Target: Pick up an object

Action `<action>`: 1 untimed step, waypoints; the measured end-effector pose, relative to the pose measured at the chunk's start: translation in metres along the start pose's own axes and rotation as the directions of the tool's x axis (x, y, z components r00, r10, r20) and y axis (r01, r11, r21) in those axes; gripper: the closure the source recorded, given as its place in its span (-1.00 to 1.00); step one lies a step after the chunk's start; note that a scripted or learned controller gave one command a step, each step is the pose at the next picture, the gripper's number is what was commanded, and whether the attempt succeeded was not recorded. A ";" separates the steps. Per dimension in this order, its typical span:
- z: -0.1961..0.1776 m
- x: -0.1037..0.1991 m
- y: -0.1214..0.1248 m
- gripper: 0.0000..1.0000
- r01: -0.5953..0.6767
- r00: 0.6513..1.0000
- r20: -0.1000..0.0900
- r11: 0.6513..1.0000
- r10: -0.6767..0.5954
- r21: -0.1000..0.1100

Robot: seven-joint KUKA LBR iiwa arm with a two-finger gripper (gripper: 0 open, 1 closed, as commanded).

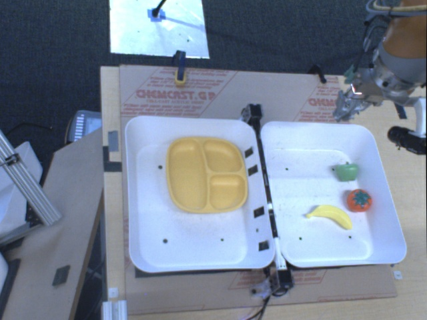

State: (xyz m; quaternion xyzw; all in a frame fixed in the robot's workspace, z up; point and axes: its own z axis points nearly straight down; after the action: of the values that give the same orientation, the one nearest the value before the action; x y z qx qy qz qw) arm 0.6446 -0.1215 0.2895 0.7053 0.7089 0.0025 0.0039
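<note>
Three toy foods lie in the right bin [313,145]: a green pepper [345,171] near the right wall, a red tomato [358,200] below it, and a yellow banana [329,215] to the tomato's left. My gripper [347,105] hangs beyond the right bin's far right corner, above the bench board and well back from the pepper. I see nothing between its fingers, and their spacing is too small to read.
A yellow divided plate [205,175] lies in the left bin [143,179]. A black clip strip [261,179] runs between the bins. A yellow-black clamp [180,69] sits at the board's far edge, and a grey sheet [159,19] lies behind it.
</note>
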 end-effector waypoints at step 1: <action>-0.001 0.054 0.000 1.00 0.004 1.000 -0.003 1.000 -0.004 0.006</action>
State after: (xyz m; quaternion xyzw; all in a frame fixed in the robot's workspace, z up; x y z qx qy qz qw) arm 0.6445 -0.0672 0.2900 0.7038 0.7104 0.0015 0.0006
